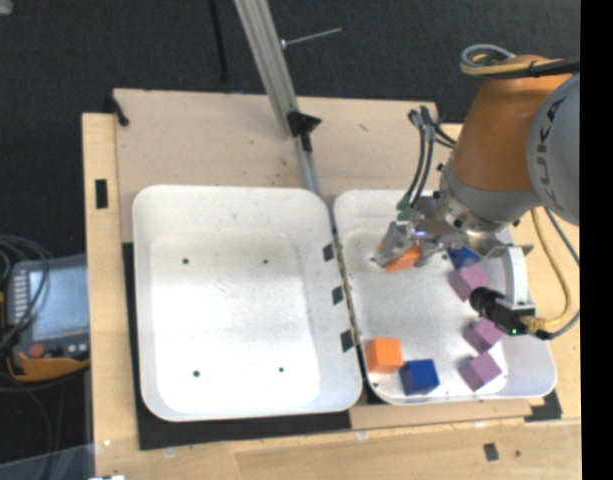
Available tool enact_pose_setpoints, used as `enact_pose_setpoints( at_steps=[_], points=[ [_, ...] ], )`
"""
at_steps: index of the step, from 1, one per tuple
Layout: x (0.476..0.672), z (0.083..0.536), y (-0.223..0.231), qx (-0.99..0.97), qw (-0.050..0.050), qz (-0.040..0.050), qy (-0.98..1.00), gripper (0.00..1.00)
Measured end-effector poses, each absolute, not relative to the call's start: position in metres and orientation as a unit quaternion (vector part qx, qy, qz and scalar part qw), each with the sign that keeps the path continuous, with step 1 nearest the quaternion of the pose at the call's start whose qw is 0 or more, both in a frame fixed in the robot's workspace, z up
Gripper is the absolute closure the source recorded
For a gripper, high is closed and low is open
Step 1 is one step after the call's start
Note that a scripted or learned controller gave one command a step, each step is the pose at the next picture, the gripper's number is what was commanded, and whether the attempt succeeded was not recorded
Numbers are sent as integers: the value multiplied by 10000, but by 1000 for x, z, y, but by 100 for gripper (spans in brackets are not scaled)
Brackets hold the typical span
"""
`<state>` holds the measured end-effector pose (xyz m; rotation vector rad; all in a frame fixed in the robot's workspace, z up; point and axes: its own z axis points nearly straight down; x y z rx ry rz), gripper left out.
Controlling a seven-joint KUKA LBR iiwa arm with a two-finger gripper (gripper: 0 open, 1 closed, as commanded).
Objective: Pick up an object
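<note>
Over right bin (358, 218), far-left part, fingers (396, 253) hang with an orange object (405, 258) seemingly pinched between them; opening width cannot tell. Near edge: orange cube (386, 353), blue cube (420, 376), purple blocks (480, 368). Left bin (156, 218) beside it.

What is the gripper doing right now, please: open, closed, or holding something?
Gripper: low over the right bin, with an orange object at its tip; whether it is open, closed or gripping that object cannot be told.
</note>
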<state>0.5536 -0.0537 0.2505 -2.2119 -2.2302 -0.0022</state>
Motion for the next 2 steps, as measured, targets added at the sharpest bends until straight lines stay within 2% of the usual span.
enact_pose_setpoints(
  at_steps=[2],
  points=[
    [563, 260, 52, -7039, 6, -7, -7103, 100]
  ],
)
